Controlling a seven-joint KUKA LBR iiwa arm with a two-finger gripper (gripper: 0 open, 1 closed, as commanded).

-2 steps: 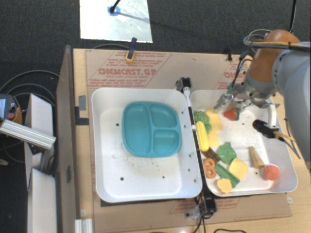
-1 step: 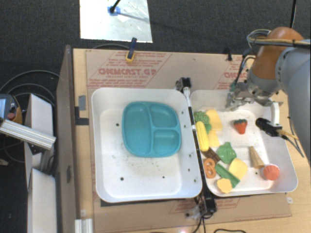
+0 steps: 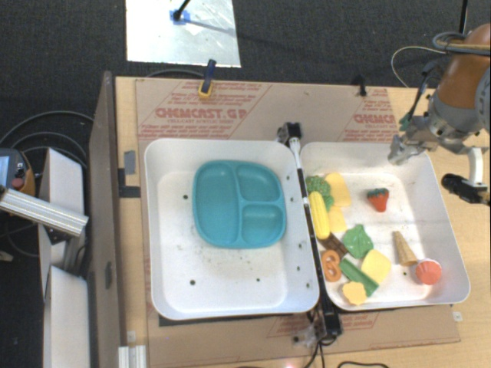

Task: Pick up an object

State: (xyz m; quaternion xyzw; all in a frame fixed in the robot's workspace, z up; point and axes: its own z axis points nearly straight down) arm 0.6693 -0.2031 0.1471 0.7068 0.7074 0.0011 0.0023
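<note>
The gripper (image 3: 400, 153) hovers over the right bin's (image 3: 451, 228) far rim, carrying nothing; jaw spacing I cannot tell. This looks like the approach: next, descend on the nearby toy strawberry (image 3: 377, 198).

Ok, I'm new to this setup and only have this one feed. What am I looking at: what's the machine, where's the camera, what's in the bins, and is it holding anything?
The camera is fixed above the bench and looks down at a slant. The grey machine with the orange band at the right edge is a robot arm; its gripper sits over the far rim of the right bin, and I see nothing between its fingers.

Two shallow white bins stand side by side. The left bin holds a teal divided plate. The right bin holds toy food: a strawberry, an ear of corn, an ice-cream cone, a pretzel, plus several green and yellow pieces near its left side. Whether the fingers are open is too small to tell.
</note>
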